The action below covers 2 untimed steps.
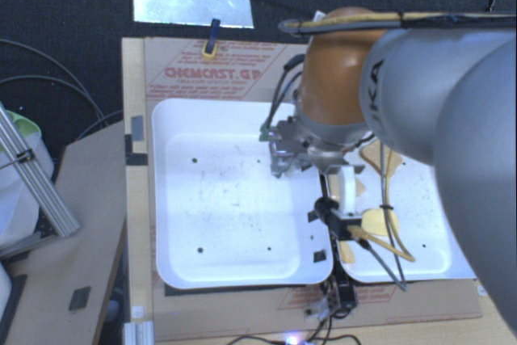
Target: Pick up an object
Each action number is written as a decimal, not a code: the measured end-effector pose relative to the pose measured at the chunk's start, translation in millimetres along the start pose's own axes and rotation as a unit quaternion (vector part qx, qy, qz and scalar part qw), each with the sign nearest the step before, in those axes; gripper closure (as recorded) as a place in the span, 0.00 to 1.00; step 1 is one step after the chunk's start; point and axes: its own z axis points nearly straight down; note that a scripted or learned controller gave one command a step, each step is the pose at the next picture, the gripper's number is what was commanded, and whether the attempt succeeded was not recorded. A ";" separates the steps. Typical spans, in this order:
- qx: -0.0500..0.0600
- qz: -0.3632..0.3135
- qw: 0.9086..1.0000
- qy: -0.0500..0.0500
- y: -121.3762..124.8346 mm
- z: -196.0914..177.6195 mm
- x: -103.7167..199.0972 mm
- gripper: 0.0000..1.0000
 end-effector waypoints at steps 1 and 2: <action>-0.015 -0.004 1.000 0.004 -14.4 -211.4 24.7 1.00; -0.001 -0.006 1.000 0.000 -56.6 -114.0 89.0 1.00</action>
